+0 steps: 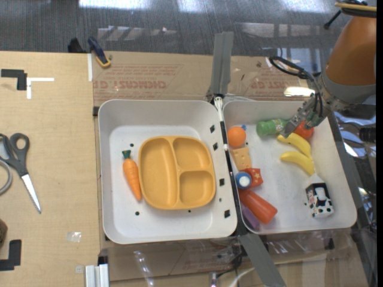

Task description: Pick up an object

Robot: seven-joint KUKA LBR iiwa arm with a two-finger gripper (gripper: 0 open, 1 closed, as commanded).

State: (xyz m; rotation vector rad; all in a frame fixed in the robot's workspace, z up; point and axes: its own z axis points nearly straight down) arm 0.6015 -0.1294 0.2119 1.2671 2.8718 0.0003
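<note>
Gripper (301,123) low over the far part of the right bin (341,214), its tip lost among the toys there; spread or pressed together, cannot tell. Beneath and beside it, a red-orange piece (305,131) mostly covered, shape hard to make out, and a green toy (270,127) lying crosswise. Two bananas touching: upper banana (294,142) partly under the gripper, lower banana (298,161) in full view, long axis slanting from near left to far right. Orange bottle (258,206) at the near edge overlapping something purple, barely visible. In the left bin (108,178), a yellow divided tray (177,172) and a carrot (132,176), green top pointing away. Scissors (21,166) cut off at the worktop's left edge.
</note>
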